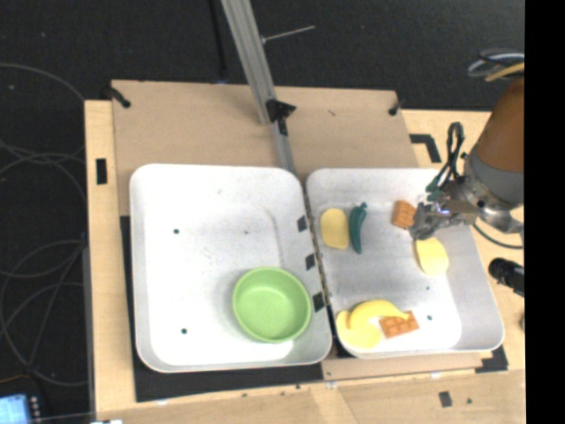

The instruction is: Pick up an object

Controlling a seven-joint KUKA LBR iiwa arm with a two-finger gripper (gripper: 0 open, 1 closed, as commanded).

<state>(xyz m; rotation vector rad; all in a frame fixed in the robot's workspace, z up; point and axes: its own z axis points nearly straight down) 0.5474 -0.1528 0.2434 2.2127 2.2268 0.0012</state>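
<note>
A green bowl (272, 303) sat in the left bin (177, 201). Right of that bowl, the right bin (380, 263) held yellow pieces, a teal item (357, 226) and an orange block (403, 214). The gripper (430, 219) hovered beside the block; finger state indiscernible.

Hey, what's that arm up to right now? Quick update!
Pincer low over right bin, nothing seen gripped. Nearest: orange block, yellow piece. Green bowl sits in left bin. Nothing blocking.

A tan wooden bench (221, 122) stands on a dark floor (88, 25), loose black cables (35, 228) trailing left, a grey metal pole (252, 51) slanting above.
</note>
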